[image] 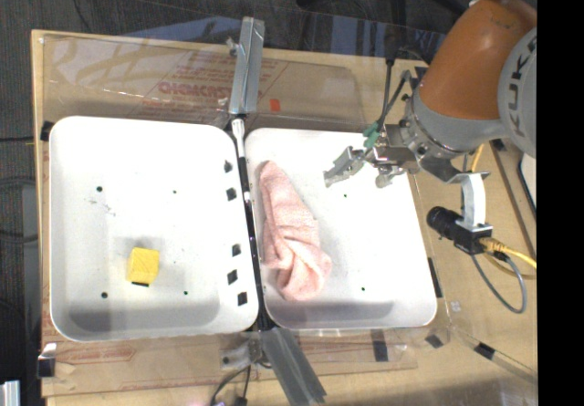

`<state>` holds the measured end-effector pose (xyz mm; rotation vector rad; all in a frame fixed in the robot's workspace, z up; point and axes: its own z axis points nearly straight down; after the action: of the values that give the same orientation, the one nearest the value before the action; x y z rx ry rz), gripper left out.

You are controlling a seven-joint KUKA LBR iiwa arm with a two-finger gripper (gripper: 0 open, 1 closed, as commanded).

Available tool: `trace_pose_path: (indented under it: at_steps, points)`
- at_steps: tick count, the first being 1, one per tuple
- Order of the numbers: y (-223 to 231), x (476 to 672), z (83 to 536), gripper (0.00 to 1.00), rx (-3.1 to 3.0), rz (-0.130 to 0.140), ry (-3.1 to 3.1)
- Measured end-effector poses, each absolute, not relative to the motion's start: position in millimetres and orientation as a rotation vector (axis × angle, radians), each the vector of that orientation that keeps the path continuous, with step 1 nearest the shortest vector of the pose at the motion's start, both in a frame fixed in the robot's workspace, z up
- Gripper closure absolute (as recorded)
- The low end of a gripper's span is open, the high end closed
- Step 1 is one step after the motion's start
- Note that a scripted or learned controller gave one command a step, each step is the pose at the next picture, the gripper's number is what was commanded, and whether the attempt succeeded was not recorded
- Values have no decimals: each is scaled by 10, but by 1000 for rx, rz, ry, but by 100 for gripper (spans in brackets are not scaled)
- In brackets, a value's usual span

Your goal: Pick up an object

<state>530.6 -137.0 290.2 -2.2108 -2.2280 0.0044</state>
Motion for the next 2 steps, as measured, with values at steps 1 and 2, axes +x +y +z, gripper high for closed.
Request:
trace_pose_path:
  at_steps: [1, 2]
  points:
    - [-1058, 5004, 1966, 0, -2036, 4, -2389]
    - [-1122, 5367, 922, 0, -1867, 1, -2530]
